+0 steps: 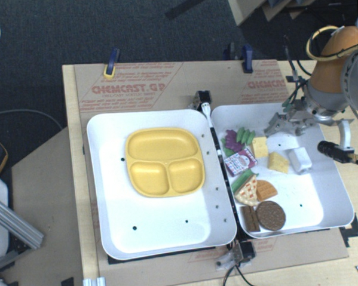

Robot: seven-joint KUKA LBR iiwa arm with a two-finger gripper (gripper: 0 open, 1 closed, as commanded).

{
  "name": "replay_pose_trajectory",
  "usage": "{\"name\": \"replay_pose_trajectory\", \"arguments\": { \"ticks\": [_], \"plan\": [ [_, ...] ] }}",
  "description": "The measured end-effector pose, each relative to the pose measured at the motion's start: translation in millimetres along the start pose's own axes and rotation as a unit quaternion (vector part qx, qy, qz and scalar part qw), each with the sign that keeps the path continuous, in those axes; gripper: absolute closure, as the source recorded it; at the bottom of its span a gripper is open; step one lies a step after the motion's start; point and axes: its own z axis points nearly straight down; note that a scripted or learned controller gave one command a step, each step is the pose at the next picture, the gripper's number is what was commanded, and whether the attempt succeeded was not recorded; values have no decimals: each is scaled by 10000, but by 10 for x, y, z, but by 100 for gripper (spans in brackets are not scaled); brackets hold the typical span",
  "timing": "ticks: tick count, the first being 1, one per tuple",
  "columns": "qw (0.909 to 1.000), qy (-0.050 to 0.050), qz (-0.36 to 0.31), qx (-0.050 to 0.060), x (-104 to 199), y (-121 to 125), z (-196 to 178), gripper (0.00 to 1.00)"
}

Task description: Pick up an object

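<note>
Gripper (284, 123): over right bin (326, 212), grip state unclear. Left bin (111, 226): yellow tray (165, 160), long axis across. Right bin: toy food clustered at left, including cookie (271, 215), pizza slice (248, 192), cheese (279, 162)

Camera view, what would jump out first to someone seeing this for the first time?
The yellow divided tray stands out first, lying alone in the left bin. Next comes the cluster of toy food along the left side of the right bin: green and purple pieces at the top, a pizza slice in the middle and a round brown cookie nearest the front. The grey and orange arm reaches in over that bin's far right corner.
</note>
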Motion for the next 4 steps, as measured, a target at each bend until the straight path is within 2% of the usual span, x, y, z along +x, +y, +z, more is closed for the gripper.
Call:
{"name": "replay_pose_trajectory", "arguments": {
  "ticks": [1, 2, 3, 4],
  "plan": [
    [10000, -14, -8, -16, -2, 9, -125, 100],
    [10000, -21, 0, -44, 75, -29, -706, 100],
    [10000, -27, 6, -46, -4, -44, -1317, 100],
    [10000, -19, 2, -29, -4, -34, -1422, 100]
  ]
}}
